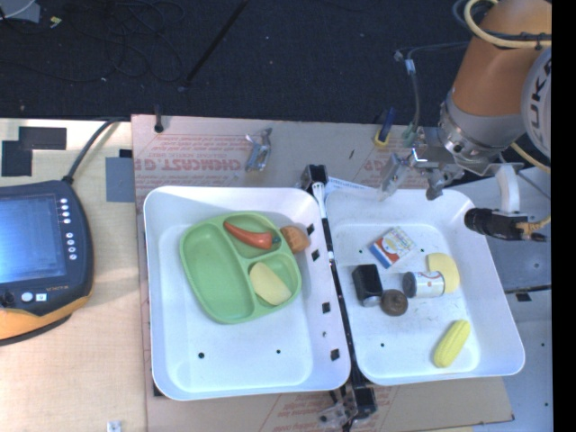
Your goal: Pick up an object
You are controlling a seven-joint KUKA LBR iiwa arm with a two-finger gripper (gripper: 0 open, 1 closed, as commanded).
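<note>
Brown cardboard with red printing covers the surface [207, 156], and two shallow white plastic bins sit on it side by side, their inner rims touching along a dark clipped seam. Behind the cardboard the background is dark, crossed by loose cables. A grey handheld control pad with a blue screen [36, 246] lies well to the left of the bins.

The left bin [234, 367] holds a smooth green divided plastic tray [236, 268] with rounded corners. A glossy orange-red carrot-shaped toy [250, 235] lies in the tray's upper compartment, and a pale yellow rounded block [270, 283] in its lower right one. A small brown lumpy piece [294, 238] rests just beside the tray's right edge. The lower half of this bin is bare floor.

The right bin [486, 367] holds a small white, blue and red printed box [392, 247], a black block [367, 283], a dark round disc [393, 302], a short white cylinder [425, 285] touching a pale yellow rounded object [444, 271], and a bumpy yellow corn-cob toy [451, 343] lying apart near the lower right corner.

The arm's orange band tilts in from the upper right. Its hand [414, 165] hangs over the right bin's far rim, above and apart from every object, holding nothing; whether its fingers are spread I cannot tell.
</note>
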